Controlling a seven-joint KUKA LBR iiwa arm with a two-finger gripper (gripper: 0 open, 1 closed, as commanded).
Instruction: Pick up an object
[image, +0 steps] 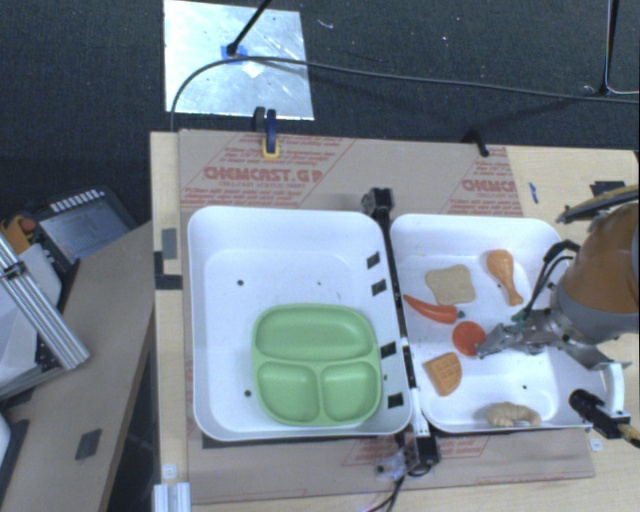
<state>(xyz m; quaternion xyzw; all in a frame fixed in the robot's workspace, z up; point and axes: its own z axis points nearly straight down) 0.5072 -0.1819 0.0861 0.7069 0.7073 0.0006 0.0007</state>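
The right bin (540, 385) holds several toy foods: a bread slice (450, 285), a chicken drumstick (503, 272), a red chili pepper (432, 310), a red tomato (467, 338), an orange wedge (444, 373) and a beige piece (510, 413) near the front wall. My gripper (492, 344) reaches in from the right, low over the bin, its tip right beside the tomato on the tomato's right. Nothing shows between its fingers.
The left bin (230, 260) holds a green divided plate (315, 362). A black divider strip (392, 310) runs between the bins. The arm's orange band (605, 270) hangs over the right bin's right wall. Cardboard lies under both bins.
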